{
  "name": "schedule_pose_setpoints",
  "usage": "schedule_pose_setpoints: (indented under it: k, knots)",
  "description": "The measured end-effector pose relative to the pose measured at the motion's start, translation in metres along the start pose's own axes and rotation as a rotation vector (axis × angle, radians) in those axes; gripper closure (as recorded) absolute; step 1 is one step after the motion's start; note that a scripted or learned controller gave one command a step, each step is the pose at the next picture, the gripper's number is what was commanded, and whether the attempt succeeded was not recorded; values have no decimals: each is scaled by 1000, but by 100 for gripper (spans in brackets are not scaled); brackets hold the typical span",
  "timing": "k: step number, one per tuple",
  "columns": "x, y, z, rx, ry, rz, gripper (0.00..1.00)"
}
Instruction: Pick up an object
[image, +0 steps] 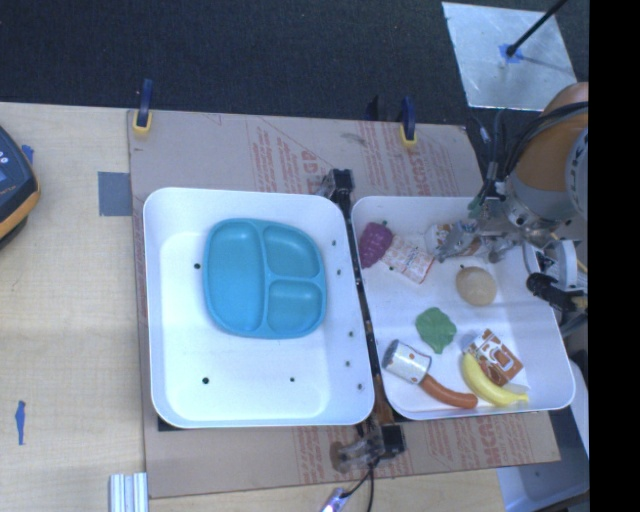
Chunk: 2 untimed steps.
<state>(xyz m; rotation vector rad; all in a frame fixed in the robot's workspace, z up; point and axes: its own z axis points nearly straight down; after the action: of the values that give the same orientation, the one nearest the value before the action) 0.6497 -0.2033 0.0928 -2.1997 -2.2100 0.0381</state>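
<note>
My gripper (462, 238) hangs low over the far part of the right bin (560, 345), reaching in from the right. Just left of it lies a white packet with red print (409, 260), and a purple fruit (375, 242) sits beyond that. A beige round object (477, 286) rests just in front of the gripper. Nearer the front are a green lump (435, 328), a silver can (405, 361), an orange carrot (447, 394), a yellow banana (490, 386) and a brown-and-white packet (497, 356). I see nothing held.
The left bin (170, 300) holds a blue divided plate (265, 277). A black clip (341, 183) sits at the far end of the seam between the bins. A yellow-edged device (12, 185) lies at the bench's left edge.
</note>
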Motion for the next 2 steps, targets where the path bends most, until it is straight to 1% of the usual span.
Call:
schedule_pose_setpoints:
  k: [2]
  knots:
    - [2,0,1,1,1,1,0]
